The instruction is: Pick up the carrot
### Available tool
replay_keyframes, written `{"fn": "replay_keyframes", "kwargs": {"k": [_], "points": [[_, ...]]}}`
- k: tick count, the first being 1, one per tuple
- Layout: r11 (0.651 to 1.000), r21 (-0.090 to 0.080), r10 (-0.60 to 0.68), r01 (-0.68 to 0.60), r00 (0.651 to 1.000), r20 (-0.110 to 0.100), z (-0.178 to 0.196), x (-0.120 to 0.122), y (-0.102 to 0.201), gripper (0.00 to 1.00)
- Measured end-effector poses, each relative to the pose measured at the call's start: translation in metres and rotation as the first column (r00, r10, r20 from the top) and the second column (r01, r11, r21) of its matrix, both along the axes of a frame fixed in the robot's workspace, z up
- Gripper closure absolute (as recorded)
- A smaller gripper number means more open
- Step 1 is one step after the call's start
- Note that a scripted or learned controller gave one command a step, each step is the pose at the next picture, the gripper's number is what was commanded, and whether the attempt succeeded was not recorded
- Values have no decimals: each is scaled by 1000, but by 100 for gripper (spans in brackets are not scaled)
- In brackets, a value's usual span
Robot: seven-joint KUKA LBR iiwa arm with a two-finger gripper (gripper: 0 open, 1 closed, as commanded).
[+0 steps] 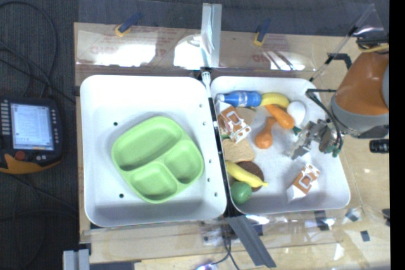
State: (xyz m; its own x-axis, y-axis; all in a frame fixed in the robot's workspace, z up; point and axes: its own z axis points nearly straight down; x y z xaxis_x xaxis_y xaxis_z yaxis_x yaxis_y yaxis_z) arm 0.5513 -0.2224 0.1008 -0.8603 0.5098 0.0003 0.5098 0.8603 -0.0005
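Observation:
The carrot (279, 116) is a short orange piece lying in the right bin (329, 199), between a yellow banana (274, 98) and a white egg-like object (295, 111). My gripper (305, 143) hangs low over the right bin's middle right, a short way right of and below the carrot, apart from it. The carrot lies free among the other toys. The grey arm with its orange band (362, 88) reaches in from the right.
The right bin also holds a blue bottle (242, 98), an orange drumstick-shaped toy (265, 135), two small milk cartons (233, 123) (305, 179), a second banana (245, 175), a green fruit (240, 192) and a cracker. A green divided plate (158, 158) lies in the left bin (101, 98).

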Motion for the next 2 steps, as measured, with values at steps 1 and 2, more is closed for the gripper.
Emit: {"fn": "replay_keyframes", "kwargs": {"k": [1,2], "points": [[968,-1,-250,250,968,12,-10,78,-1,100],[1000,-2,21,-21,1000,8,82,72,83,100]]}}
